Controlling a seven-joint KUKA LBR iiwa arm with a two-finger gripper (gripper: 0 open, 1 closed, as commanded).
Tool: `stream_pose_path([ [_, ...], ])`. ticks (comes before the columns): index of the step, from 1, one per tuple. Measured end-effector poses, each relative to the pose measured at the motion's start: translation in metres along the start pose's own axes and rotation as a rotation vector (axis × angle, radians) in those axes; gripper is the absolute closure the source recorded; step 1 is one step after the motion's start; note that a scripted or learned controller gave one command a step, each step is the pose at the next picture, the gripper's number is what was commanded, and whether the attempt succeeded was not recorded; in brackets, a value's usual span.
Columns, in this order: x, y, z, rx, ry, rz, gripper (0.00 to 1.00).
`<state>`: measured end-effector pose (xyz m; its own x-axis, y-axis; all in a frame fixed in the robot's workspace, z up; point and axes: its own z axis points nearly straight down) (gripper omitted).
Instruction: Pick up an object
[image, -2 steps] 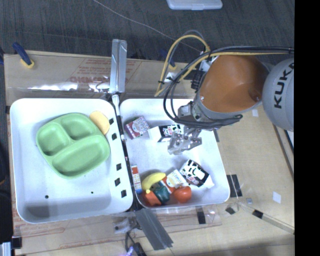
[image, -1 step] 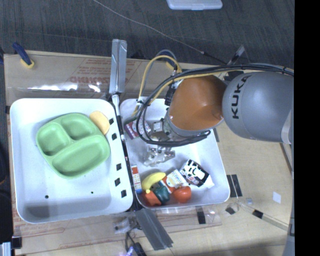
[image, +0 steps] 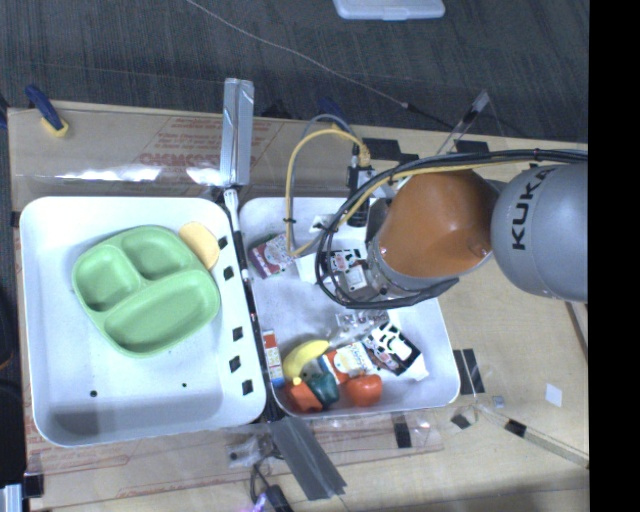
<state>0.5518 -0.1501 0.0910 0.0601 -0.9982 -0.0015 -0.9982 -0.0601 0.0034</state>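
The arm (image: 440, 225) is reaching over the right bin (image: 435, 375), its orange wrist hiding the gripper (image: 362, 318) — whether it is gripping anything I cannot tell. The left bin (image: 60, 400) is holding a green tray (image: 145, 290), well away. Below the gripper, a black-and-white packet (image: 392, 348), a banana (image: 305, 355) and a tomato (image: 364, 388) are crowding together — the gripper risks nudging neighbours and closing on nothing.

- The green tray (image: 148, 287) looks like smooth, matt plastic.
- The white bins (image: 50, 400) look like smooth plastic.
- The arm's orange band (image: 435, 225) is shiny and smooth.
- The bench top (image: 130, 140) looks like brown cardboard.
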Motion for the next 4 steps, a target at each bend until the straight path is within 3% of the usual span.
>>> stream_pose_path([
  [1,0.051,-0.007,-0.001,0.004,0.0,-0.375,1.0],
  [2,0.004,-0.075,-0.125,0.014,0.005,-0.427,1.0],
  [3,-0.078,-0.098,-0.144,0.005,-0.002,-0.516,1.0],
  [4,-0.124,-0.071,-0.099,-0.003,-0.002,-0.68,1.0],
])
